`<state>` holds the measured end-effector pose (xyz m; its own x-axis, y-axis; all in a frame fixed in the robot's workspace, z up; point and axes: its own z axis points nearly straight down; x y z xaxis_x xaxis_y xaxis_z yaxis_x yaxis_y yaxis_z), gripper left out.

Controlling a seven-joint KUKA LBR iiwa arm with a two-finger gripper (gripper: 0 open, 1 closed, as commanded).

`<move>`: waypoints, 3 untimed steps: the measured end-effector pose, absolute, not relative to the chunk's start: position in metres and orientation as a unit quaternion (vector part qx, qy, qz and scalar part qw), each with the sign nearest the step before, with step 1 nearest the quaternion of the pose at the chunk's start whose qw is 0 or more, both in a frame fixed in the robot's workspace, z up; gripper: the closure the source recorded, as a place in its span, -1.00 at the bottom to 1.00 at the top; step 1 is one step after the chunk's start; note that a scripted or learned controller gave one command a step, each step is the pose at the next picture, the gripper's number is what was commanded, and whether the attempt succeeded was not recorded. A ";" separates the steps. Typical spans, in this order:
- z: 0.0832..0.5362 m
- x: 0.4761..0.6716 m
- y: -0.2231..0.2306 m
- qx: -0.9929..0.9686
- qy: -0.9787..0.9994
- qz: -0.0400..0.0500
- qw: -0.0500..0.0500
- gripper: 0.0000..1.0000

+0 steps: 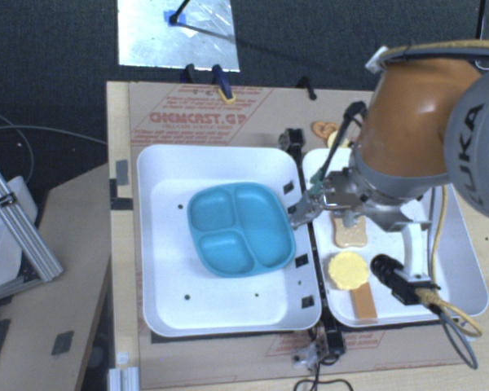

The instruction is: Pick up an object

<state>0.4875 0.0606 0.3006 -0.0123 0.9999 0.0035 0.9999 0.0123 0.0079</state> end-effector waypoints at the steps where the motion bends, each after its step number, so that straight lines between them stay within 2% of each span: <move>1: 0.194 0.484 0.051 0.707 0.707 -0.004 -0.003 -1.00; 2: 0.210 0.488 0.051 0.706 0.708 0.001 0.001 1.00; 3: 0.183 0.486 0.115 0.704 0.710 0.000 -0.002 1.00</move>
<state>0.4855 0.1146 0.1827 -0.0095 1.0000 0.0028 1.0000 0.0095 -0.0026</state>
